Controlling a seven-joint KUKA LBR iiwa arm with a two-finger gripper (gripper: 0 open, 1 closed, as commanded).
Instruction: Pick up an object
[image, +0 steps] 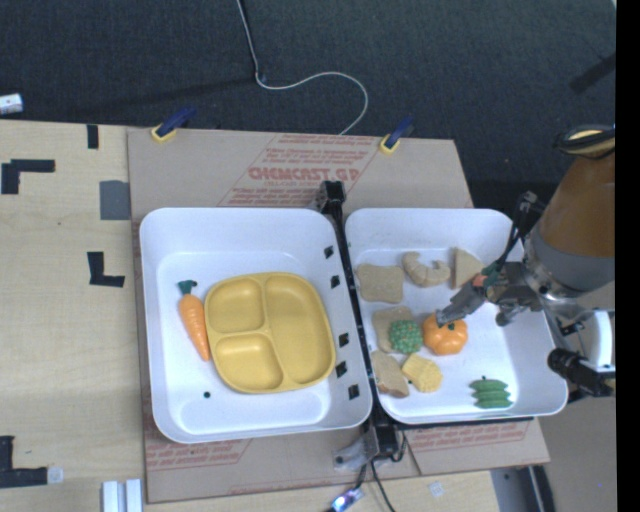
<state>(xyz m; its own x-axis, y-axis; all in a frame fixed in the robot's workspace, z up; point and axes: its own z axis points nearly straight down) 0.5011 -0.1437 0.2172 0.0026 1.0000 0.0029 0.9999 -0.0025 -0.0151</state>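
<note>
The arm comes in from the right edge of the frame, its orange band above the grey wrist, and the gripper reaches leftward into the right bin, its dark tip just above and touching the upper edge of an orange pumpkin-shaped toy; whether it is released or clenched cannot be told, and nothing is visibly held in it. Just left of the pumpkin, touching it, sits a green broccoli piece. Below these lie a yellow corn piece and a tan bread-like piece side by side. Toward the upper part of this bin are three more tan pieces: one near the divider, a curved one in the middle, and a wedge to its right. A green pea pod lies apart in the lower right of the bin. In the left bin, a yellow compartment plate sits in the centre, with an orange carrot just beside its left edge. Both bins rest on cardboard on the counter.
</note>
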